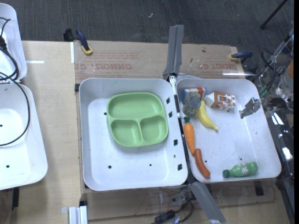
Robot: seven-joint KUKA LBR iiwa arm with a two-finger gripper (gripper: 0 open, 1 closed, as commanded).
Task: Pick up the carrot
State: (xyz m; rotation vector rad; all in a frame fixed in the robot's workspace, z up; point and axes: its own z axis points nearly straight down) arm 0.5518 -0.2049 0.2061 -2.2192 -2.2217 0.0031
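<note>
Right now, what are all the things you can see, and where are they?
plate: 1, green, three sections, in left bin
left bin: 1, white
right bin: 1, white
carrot: 1, orange, right bin, by its left wall
sausage: 1, reddish, just below carrot
banana: 1, yellow, right of carrot's top
can: 1, grey, top left of right bin
blue box: 1, behind can
carton: 1, white and orange, top of right bin
bottle: 1, green, lying at bottom right
gripper: 1, grey, over right bin's right side
</note>
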